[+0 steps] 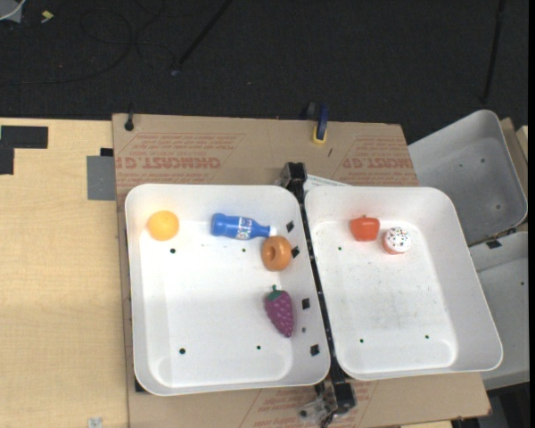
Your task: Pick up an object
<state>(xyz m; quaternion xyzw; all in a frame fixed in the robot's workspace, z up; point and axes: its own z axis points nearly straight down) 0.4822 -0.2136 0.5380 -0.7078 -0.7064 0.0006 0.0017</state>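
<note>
The left bin (pixel 160 346) holds an orange ball (pixel 163 226) at its far left, a blue bottle (pixel 240 227) lying on its side, a brown doughnut (pixel 276 253) by the right wall, and a purple bunch of grapes (pixel 281 312) nearer the front. In the right bin (pixel 410 328) sit a red-orange tomato-like fruit (pixel 365 228) and a white and red speckled round piece (pixel 397 240), side by side near the far edge.
Both bins rest on a brown cardboard sheet (pixel 214 154) on the wooden bench (pixel 45 283). A blue and yellow clamp (pixel 320 125) stands at the cardboard's far edge. A grey-white panel (pixel 468 168) lies at the right.
</note>
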